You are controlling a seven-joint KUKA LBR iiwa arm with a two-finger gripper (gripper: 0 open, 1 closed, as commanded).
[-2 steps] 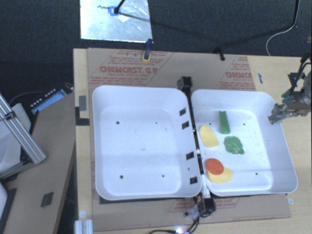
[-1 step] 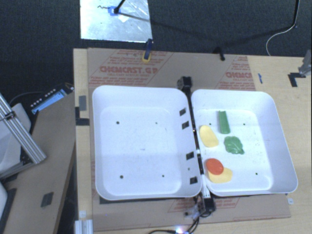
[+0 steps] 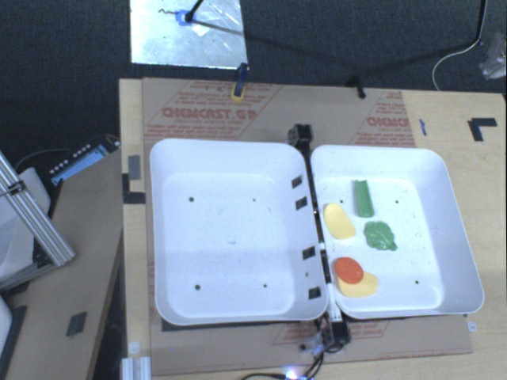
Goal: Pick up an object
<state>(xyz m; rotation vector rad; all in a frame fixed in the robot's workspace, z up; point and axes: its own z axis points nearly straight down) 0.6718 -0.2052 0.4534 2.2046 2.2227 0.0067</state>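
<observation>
Camera view, from the near edge outward: two white bins sit side by side on a tan bench, the left bin point(image 3: 230, 236) and the right bin point(image 3: 444, 236), joined along a middle seam with black clips. All five objects lie in the right bin's left half. Nearest, at about 7 o'clock of that bin, one round orange-red piece point(image 3: 348, 271) overlaps one flat yellow piece point(image 3: 360, 286). Farther, toward 10 o'clock, one yellow oval piece point(image 3: 339, 222) lies near the seam, with one crumpled green piece point(image 3: 380, 235) at its 3 o'clock, apart from it. One upright green stick point(image 3: 364, 198) lies farthest, at 12 o'clock of the group. Beneath the bins is a printed cardboard sheet point(image 3: 206, 109). Beyond the bench, dark carpet carries one shiny metal plate point(image 3: 188, 22) at 11 o'clock and cables. I cannot tell the gripper's state.
</observation>
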